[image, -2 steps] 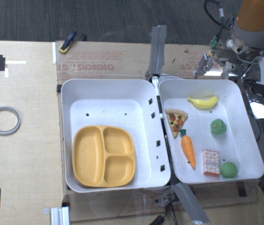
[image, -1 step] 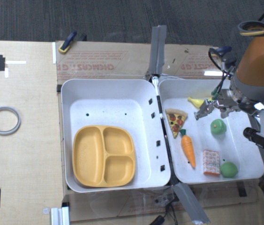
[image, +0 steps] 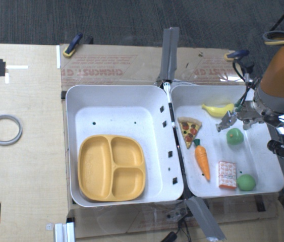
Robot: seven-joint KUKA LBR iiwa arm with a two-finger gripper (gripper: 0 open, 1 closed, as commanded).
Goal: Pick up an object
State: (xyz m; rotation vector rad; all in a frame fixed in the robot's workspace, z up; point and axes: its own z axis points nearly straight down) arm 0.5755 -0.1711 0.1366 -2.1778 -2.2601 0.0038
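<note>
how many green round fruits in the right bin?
2. One green fruit sits mid-bin by the gripper, below the banana. The other is in the near corner, beside the small box. More may hide under the arm.

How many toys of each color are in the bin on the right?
Yellow: 1, the banana
Green: 2, an apple and a ball
Orange: 1, the carrot
Mixed colors: 2, the pizza slice and the small box
Total: 6
</note>
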